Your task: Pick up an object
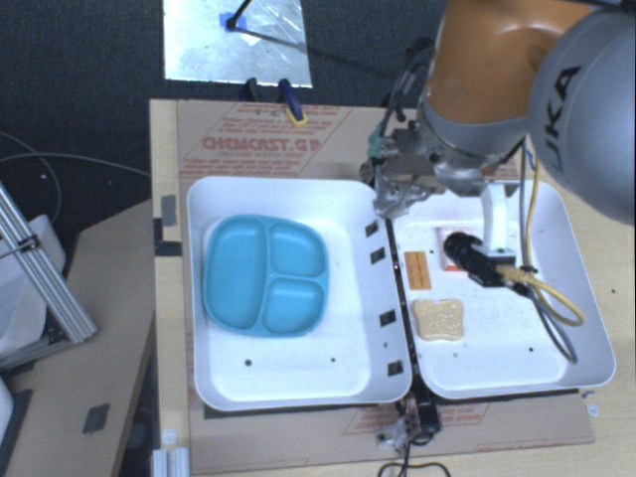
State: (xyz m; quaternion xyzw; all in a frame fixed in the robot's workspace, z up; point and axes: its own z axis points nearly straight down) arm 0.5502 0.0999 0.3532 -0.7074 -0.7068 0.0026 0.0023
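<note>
In the right bin a pale slice of toy toast lies near the left wall. Just behind it lies a small orange-brown rectangular piece. My gripper hangs over the back of the ridge between the two bins, behind and to the left of both pieces and apart from them. The bulky wrist above hides most of it, and nothing shows held in it.
A light blue divided plate lies in the left bin. The arm covers the back of the right bin. A blue and yellow clamp sits on the cardboard behind the bins, near a shiny metal sheet.
</note>
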